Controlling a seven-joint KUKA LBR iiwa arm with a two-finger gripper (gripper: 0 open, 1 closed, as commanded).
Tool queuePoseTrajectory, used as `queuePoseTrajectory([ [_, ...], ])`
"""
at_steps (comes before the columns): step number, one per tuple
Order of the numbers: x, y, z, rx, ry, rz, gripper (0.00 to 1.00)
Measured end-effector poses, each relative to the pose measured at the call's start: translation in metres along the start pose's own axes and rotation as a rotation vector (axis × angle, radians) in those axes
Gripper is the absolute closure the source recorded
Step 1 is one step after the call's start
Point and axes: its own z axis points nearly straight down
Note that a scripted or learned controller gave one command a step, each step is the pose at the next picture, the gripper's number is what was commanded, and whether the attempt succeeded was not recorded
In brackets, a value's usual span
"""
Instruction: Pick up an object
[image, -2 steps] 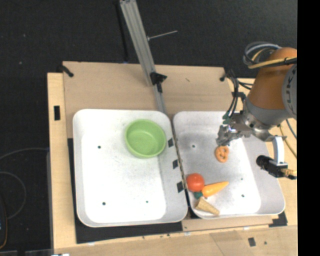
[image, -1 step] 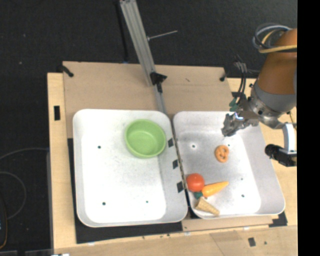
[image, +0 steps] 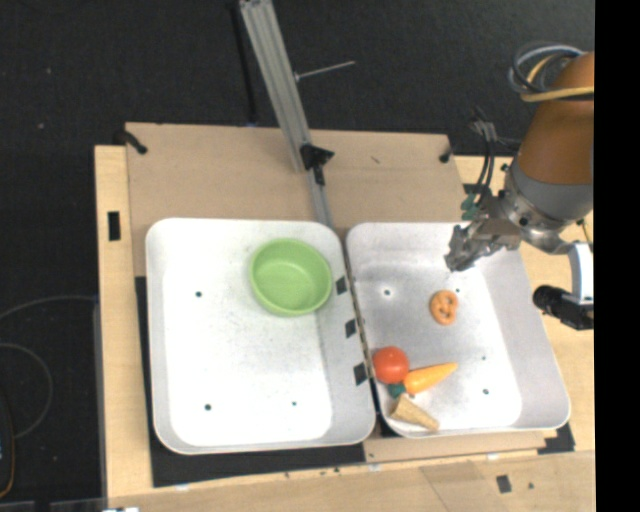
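Hand (image: 462, 254), grip state unclear, hangs over smooth white bin (image: 520, 330) above round orange pretzel (image: 444, 307).

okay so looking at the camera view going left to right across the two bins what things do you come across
Green bowl → tomato → orange cookie-like piece → gripper. The carrot and the wedge near the tomato overlap it in the order, so I left them out.
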Motion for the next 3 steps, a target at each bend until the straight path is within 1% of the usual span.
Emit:
queuePoseTrajectory([
  [1,0.045,-0.004,0.01,0.001,0.0,0.0,1.0],
  [2,0.1,-0.01,0.02,0.002,0.001,0.0,1.0],
  [3,0.154,-0.002,0.014,0.001,0.002,-0.003,1.0],
])
